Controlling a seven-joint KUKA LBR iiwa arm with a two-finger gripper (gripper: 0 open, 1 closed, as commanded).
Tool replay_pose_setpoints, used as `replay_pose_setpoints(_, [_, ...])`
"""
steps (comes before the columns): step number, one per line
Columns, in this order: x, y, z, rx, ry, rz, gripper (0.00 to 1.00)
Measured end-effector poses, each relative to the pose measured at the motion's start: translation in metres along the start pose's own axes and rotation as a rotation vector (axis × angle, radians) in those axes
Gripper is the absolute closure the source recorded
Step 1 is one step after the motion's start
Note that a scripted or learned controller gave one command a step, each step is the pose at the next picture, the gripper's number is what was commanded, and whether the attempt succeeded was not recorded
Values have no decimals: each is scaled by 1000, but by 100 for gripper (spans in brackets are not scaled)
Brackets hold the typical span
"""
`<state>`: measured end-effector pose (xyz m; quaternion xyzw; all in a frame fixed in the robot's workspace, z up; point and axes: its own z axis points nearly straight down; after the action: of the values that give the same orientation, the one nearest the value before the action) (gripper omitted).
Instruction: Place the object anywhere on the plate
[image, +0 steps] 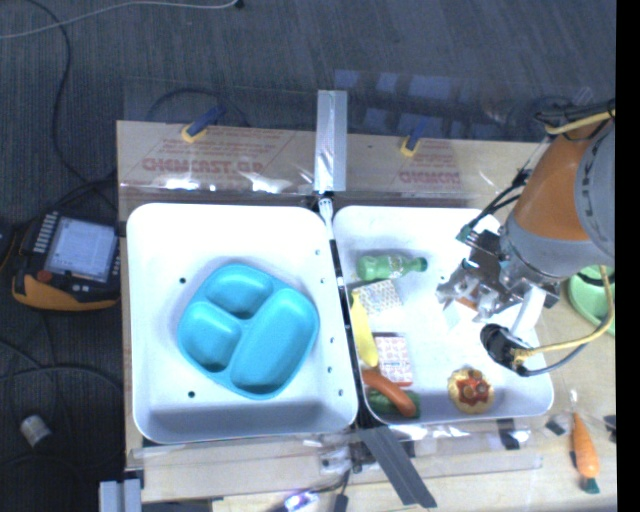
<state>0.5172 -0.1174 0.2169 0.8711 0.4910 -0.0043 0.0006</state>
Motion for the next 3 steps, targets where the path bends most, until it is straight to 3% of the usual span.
replay_pose_setpoints(1, [72, -30, -5, 1, 2, -36, 100])
replay_pose_setpoints(2, [119, -57, 34, 1, 3, -259, 100])
replay_pose_setpoints(3, [119, -57, 34, 1, 4, -259, 0])
